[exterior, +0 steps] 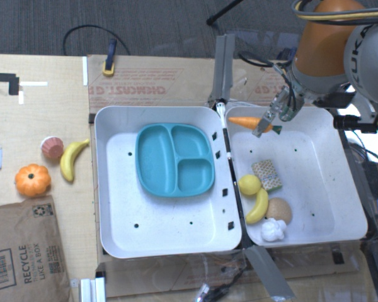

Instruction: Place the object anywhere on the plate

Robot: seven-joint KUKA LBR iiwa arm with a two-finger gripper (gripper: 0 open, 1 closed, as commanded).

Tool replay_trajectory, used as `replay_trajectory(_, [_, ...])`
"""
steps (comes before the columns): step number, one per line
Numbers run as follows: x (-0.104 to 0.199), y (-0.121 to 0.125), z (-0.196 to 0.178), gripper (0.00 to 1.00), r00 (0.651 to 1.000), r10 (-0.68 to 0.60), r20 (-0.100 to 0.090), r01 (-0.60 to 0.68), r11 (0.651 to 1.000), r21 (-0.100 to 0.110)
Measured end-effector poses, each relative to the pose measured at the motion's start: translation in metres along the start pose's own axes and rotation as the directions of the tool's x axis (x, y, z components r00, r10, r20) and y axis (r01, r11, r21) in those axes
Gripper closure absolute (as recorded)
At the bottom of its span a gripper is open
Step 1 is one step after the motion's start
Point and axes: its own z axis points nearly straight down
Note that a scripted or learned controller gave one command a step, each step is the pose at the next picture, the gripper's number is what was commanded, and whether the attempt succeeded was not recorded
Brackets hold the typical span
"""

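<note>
I am looking down on an orange toy carrot with a small green tip, which is lying across the far left corner of the right white bin. Its pointed end is reaching toward the divider between the bins, and its green end is sitting at the two-finger gripper. The gripper's fingers are closing around the carrot's thick end, so I am reading this as a grip on the carrot, though I cannot tell whether it is lifted clear of the bin floor.

The grey arm with the orange band is reaching in from the right, its wrist angling down and to the left toward that far corner.

The teal three-compartment plastic plate is resting in the middle of the left white bin, well apart from the carrot, across the divider.

Near the front of the right bin I am seeing a yellow lemon touching a yellow banana, a yellow-and-green patterned sponge block just beside the lemon, a tan egg-shaped object and a white lumpy object in front of it.

On the bench to the left of the bins, a second yellow banana, a pink cupcake-like toy and a small orange pumpkin are lying near each other.
</note>
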Motion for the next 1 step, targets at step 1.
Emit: replay_trajectory(1, [0.0789, 0.0271, -0.0246, 1.00, 1.000, -0.010, -0.002, 0.010, 1.000, 0.003])
